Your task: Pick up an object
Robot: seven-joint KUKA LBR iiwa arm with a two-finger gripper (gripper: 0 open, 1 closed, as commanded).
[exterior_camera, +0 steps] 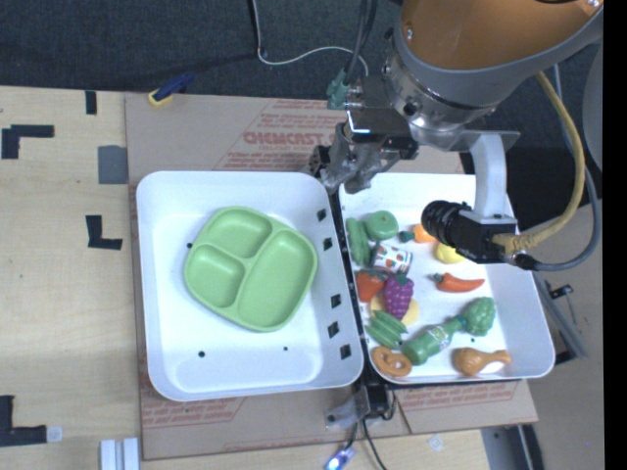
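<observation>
A green tray [252,267] with three compartments lies alone in the left bin [171,360], turned at a slant to the bin's walls. Across the divider, the right bin [524,346] holds a crowd of toy food: a green piece [380,225] near the top, a small can [392,258] just below it, purple grapes [398,294] at the middle, a red pepper [458,282] and a yellow piece [448,254] to the right, and broccoli [479,315], a green bottle [428,342], a pretzel [393,362] and a drumstick [480,361] along the near edge. The gripper [351,169] hangs over the far end of the divider where the two bins meet; whether it is wide or narrow cannot be told from this angle, and nothing shows in its grasp. No object has been picked. The toys lie toward the camera and slightly right of the gripper, the green piece nearest, so a pick would likely mean travelling that way before descending. The pile is packed tight, with pieces touching, which could spoil a clean grasp. Both bins rest on a cardboard sheet [245,130] over a wooden bench [59,311], against dark carpet [118,18] beyond, where a cable [284,59] trails.
</observation>
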